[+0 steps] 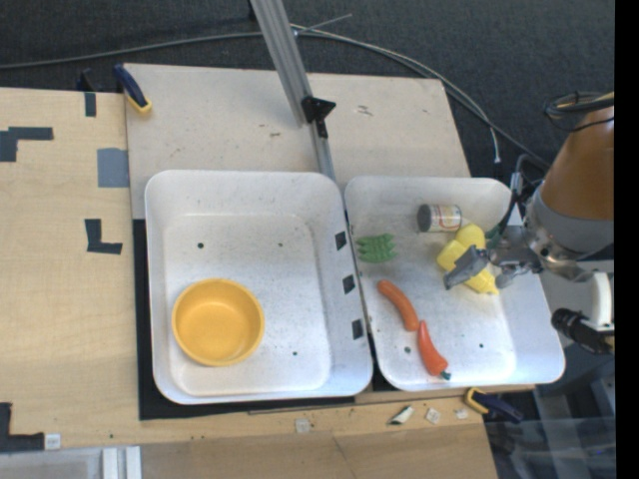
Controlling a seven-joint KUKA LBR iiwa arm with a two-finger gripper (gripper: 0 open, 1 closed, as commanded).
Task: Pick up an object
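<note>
Hovering low over the right-hand shallow white bin (519,352), my pincer (469,267) sits right at a soft-looking yellow lumpy object (467,247), its dark tips overlapping that object's lower edge. From this slanted view I cannot tell whether the pincer is released or clenched, nor whether the yellow object is truly between its tips, so I claim no hold.

To do this step well, I judge I should centre over the yellow bulk rather than its rim, come straight down, close firmly, and lift only once the object rises with me. A glancing grip on the edge would likely let it roll away.

Just beyond the yellow object lies a small grey-and-white cylinder (439,217), near enough to be knocked. Further left in the same bin rest a green ridged piece (376,248), an orange sausage-shaped piece (398,304) and an orange carrot-like piece (432,352). The left-hand white bin (240,193) holds a yellow plastic bowl (218,320), well apart on the bench (60,267).
</note>
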